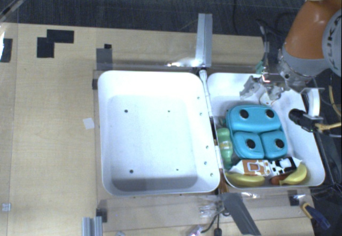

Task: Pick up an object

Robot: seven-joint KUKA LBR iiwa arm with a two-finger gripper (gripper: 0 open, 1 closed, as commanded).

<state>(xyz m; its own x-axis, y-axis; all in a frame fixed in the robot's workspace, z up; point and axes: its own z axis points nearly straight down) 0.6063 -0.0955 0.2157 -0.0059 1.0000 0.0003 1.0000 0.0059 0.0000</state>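
Gripper [263, 89] hovers over the far end of the right bin [316, 147], above the blue tray [256, 132]; its fingers stand apart with nothing between them. All candidates sit in this bin: the blue tray mid-bin, a green bottle [224, 144] wedged at its left against the bin wall, a yellow banana [247, 179] and a small carton [263, 166] along the near edge. We judge the descent is not yet begun. We favour the banana or carton; the tray looks too broad. Align the fingers across the narrow axis, clear of the wall.

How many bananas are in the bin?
2. One banana lies along the right bin's near edge on the left, the other banana in its near right corner. More may hide under the blue thing.
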